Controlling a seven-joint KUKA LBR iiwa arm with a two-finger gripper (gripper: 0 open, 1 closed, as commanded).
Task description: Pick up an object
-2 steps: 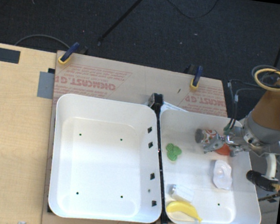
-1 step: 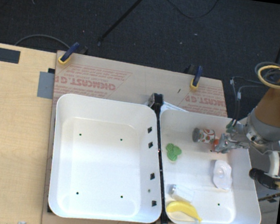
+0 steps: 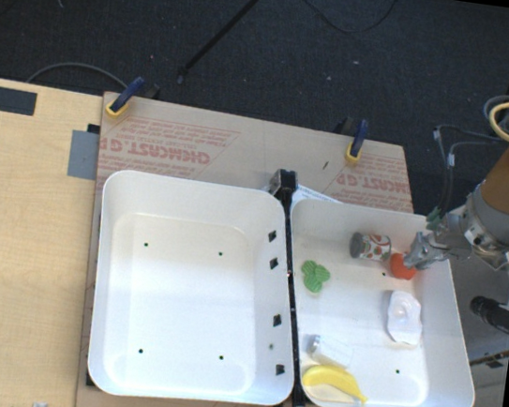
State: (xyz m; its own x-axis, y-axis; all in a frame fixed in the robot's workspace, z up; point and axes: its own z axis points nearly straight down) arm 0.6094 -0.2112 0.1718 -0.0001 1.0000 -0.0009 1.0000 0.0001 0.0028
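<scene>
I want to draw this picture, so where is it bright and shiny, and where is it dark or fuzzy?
In the camera view, the left bin glares brightest white across its floor; the right bin is bright too, with soft shadows under the banana and the white object. The floor beyond the bench is very dark. The claw by the red object looks slightly fuzzy.

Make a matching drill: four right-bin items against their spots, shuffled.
Items:
1. banana
2. green toy
3. can
4. white packet

Spots:
A. back of the bin, left of the red object
B. front corner by the divider
C. right side, mid-depth
D. close to the divider, mid-depth

Pairs: 1-B, 2-D, 3-A, 4-C
</scene>
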